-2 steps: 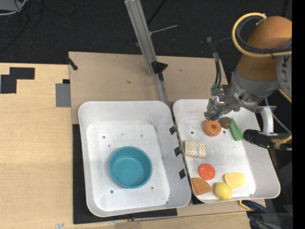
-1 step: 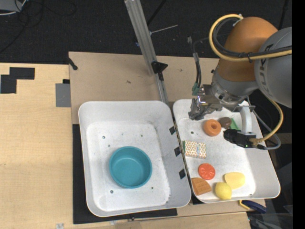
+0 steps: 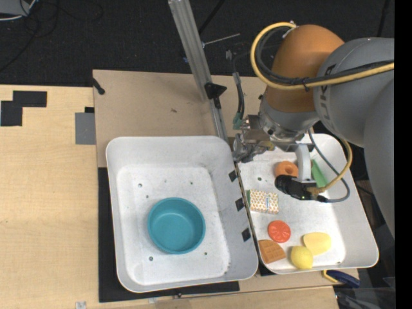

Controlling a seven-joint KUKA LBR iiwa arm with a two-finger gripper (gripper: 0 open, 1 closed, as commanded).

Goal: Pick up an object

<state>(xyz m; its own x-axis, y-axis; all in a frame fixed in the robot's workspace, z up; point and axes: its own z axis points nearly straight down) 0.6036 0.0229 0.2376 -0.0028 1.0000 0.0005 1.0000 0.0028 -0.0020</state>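
Fixed overhead camera, slanted over both bins (image 3: 122, 153)

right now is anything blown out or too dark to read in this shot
Camera view: the left bin and right bin read bright white yet keep their edges; the floor beyond the bench is near black; the teal bowl is crisp; the hand sits in the arm's shadow, its detail murky.

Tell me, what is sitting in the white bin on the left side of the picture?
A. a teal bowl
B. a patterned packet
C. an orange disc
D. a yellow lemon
A. The teal bowl sits alone on the floor of the left bin, while the small food-like items lie in the right bin under the arm.
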